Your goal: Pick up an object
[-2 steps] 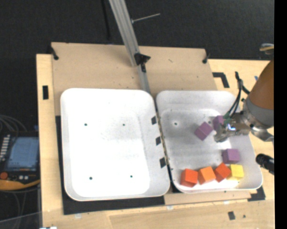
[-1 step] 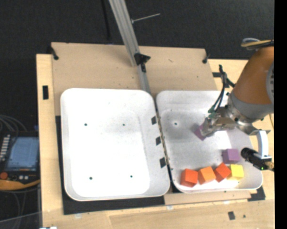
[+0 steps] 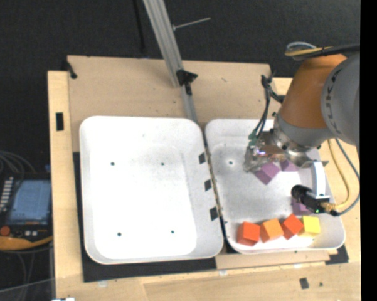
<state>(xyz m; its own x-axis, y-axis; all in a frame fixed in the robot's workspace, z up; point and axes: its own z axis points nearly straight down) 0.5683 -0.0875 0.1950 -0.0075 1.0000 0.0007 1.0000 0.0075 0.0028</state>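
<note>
The counter [image 3: 157, 74] carries 2 shallow white bins side by side. The left bin [image 3: 144, 187] is bare apart from a few dark specks; the right bin [image 3: 232, 187] holds all the blocks. The arm [image 3: 313, 99] reaches in from the right and hangs over the upper part of the right bin, with the tool [image 3: 258, 158] low over a purple block [image 3: 267, 171].

Along the bin's near edge sit 4 small blocks in a row: red-orange [image 3: 248, 232], orange [image 3: 271, 229], red [image 3: 292, 225] and yellow [image 3: 311, 224]. Another purple piece [image 3: 299, 200] is partly covered by a black fitting.

As a judgement, the pick is underway but not done: the purple block looks to be resting on the bin floor, not lifted. Closing on it and raising it remain.

The wrist hides the tool's tips, so I cannot tell how wide it stands or whether it grips anything.
</note>
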